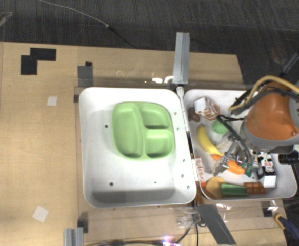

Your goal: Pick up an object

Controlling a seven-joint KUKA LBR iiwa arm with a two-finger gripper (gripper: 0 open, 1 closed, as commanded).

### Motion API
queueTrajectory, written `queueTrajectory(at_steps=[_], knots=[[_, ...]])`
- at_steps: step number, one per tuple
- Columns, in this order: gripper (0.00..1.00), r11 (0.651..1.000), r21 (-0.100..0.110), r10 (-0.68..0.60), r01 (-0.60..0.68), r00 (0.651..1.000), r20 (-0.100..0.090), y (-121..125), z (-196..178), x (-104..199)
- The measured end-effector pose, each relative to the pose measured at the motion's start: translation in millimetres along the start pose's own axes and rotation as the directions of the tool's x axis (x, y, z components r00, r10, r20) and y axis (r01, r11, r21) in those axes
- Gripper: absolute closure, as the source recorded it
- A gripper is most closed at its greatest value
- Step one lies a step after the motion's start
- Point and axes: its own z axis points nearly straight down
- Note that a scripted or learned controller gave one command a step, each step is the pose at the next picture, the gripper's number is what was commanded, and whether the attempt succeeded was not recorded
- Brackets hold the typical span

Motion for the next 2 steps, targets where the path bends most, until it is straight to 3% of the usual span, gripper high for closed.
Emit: queueTrajectory(at_steps=[1,2], knots=[[1.0,1.0,-0.004,-0.005,0.005,1.0,0.016,2,-14,-5],[1.0,1.0,0.005,0.019,-0.019,1.0,-0.017,-5,-49,31]])
